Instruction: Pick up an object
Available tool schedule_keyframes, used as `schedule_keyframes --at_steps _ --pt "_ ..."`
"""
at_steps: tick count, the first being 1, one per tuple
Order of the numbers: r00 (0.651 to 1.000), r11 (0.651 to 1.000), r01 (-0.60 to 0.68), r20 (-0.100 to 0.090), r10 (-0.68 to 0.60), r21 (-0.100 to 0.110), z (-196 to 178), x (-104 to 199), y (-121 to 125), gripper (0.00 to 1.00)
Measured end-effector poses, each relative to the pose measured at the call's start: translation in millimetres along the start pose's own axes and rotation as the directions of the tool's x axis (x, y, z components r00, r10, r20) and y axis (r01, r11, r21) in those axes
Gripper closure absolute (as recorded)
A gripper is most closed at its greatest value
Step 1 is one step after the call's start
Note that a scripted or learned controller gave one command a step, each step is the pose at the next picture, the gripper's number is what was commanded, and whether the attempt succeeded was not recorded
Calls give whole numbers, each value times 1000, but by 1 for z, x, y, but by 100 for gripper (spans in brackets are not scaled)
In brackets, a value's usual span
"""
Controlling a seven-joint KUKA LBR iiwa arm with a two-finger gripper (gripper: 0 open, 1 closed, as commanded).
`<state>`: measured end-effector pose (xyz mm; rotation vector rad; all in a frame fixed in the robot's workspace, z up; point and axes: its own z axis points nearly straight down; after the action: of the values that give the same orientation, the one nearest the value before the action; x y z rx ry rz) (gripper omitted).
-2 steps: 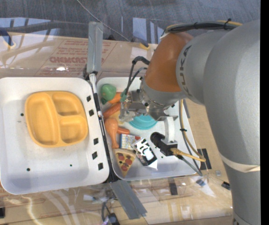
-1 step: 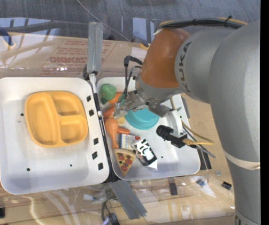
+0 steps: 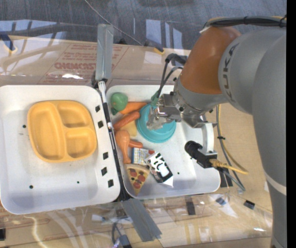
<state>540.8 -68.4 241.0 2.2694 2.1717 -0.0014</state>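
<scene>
While the grey arm [image 3: 251,76] reaches in from the right, its pincer [image 3: 160,119] hangs low over the right-hand bin [image 3: 199,182], directly above a teal bowl [image 3: 158,130]. Whether it is released or clenched I cannot tell, since the wrist and its cables cover the working end from this high angle, and nothing can be seen gripped there.

Most of the toys are crowded toward the left wall of that bin, which probably explains why the arm has come in over the bowl: it sits a little apart from the pile and offers a rim to catch. Just left of the bowl lie two carrots [image 3: 129,113], one across the other, with a green ball [image 3: 119,101] touching their upper ends. Below them sits a chicken drumstick [image 3: 122,141], a small colourful packet [image 3: 140,154], a pizza slice [image 3: 136,177] near the front wall, and a black-and-white card [image 3: 160,168] tilted beside it. Any of these would satisfy the task; the bowl looks the likeliest target, judging by where the pincer stands.

Over in the left-hand bin [image 3: 13,190] rests a yellow divided tray [image 3: 61,129], flat and well apart from the arm. Both bins sit on a tabletop [image 3: 60,61] covered with cardboard and tape.
</scene>
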Motion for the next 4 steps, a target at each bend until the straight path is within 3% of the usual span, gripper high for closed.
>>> schedule_keyframes --at_steps 1,2,3,4 --pt "997 997 -83 -1 83 7 31 46 -62 100" --pt "889 889 457 0 -457 -1 -27 40 -12 100" --pt "998 998 68 -2 -68 10 52 79 -14 100" --pt "935 935 -355 0 355 3 -3 127 -30 100"
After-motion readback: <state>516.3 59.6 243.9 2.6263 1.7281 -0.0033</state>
